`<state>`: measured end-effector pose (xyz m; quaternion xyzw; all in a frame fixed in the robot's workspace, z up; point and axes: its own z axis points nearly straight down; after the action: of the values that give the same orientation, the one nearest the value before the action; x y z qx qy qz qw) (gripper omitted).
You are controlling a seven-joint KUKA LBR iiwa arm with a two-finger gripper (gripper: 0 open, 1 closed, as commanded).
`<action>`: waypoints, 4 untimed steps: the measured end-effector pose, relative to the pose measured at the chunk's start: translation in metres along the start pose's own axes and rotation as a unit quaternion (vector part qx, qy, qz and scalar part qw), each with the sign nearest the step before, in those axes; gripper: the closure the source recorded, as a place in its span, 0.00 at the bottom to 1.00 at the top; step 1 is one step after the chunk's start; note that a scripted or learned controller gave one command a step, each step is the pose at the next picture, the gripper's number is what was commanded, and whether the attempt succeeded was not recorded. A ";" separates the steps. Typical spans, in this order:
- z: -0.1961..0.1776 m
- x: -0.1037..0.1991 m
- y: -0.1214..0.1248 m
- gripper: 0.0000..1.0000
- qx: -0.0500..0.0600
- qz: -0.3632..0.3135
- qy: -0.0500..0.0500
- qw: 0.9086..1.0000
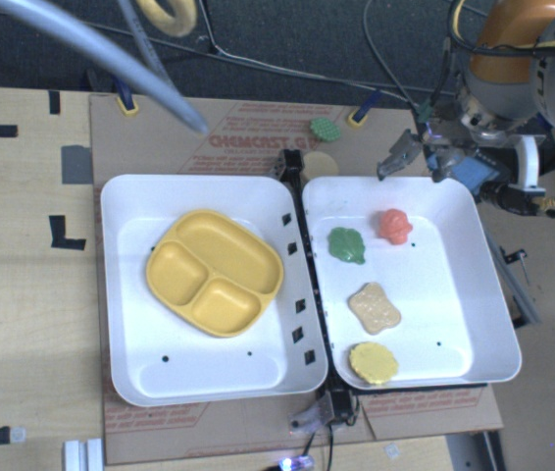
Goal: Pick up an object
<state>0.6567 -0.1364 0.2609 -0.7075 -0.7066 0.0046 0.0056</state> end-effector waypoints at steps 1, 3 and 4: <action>-0.009 0.000 0.002 0.00 -0.007 -0.001 -0.001 1.000; 0.095 -0.006 -0.009 0.00 -0.004 -0.001 -0.001 1.000; 0.147 -0.012 0.002 0.00 -0.016 -0.002 -0.006 1.000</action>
<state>0.6571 -0.1480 0.1142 -0.7062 -0.7080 -0.0025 -0.0102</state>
